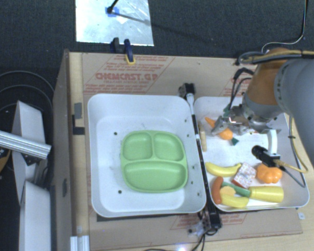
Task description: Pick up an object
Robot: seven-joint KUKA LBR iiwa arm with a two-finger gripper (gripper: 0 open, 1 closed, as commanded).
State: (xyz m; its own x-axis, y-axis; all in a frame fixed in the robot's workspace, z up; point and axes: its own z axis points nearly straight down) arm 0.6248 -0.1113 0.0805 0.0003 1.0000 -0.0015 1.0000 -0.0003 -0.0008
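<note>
While the gripper [228,123] sits low in the right bin [302,192], an orange piece [227,134] lies just below it; finger state, can't tell.

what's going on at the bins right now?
The arm's gripper is down in the right bin, at a small orange piece near its far-left part. Whether it has a grip can't be told from here. A banana, an orange pepper and other toy foods lie toward the near side. The left bin holds a green divided plate.
</note>
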